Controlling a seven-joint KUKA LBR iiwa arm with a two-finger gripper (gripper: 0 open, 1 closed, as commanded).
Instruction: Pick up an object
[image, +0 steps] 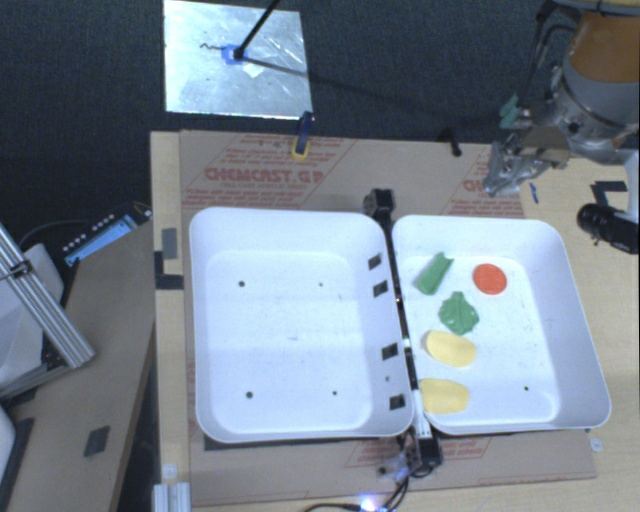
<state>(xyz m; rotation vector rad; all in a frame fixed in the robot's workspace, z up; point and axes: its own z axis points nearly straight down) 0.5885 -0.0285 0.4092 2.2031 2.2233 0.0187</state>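
Clearly sitting at the approach stage, judging by the layout: nothing being gripped yet. Hovering above the far rim of the right bin (575, 300), the gripper (505, 177), fingers too blurred to call spread or pressed together. Lying inside: green leaf (458, 313), two yellow pieces, orange disc (489, 278). Needing next: descending over one.

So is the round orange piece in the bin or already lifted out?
In. The round orange piece lies flat on the right white bin's floor; the gripper is above the far rim.
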